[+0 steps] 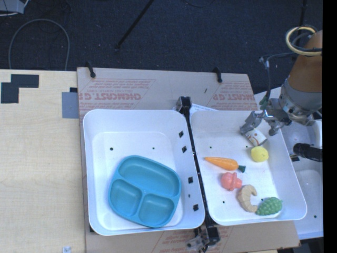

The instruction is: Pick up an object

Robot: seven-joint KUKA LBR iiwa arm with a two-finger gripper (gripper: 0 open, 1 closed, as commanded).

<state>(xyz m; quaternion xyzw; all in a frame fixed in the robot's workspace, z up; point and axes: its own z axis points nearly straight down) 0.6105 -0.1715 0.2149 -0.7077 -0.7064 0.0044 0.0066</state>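
Green and knobbly, a toy grape bunch lies by the near rim of the right bin, touching a tan croissant-like piece. Just behind sit a pink toy and an orange carrot — bare white floor lies left of them. A yellow lemon rests farther back, just below the claw, whose fingers stand spread around a small pale piece. The left bin carries a blue divided plate; tan tabletop lies beyond.
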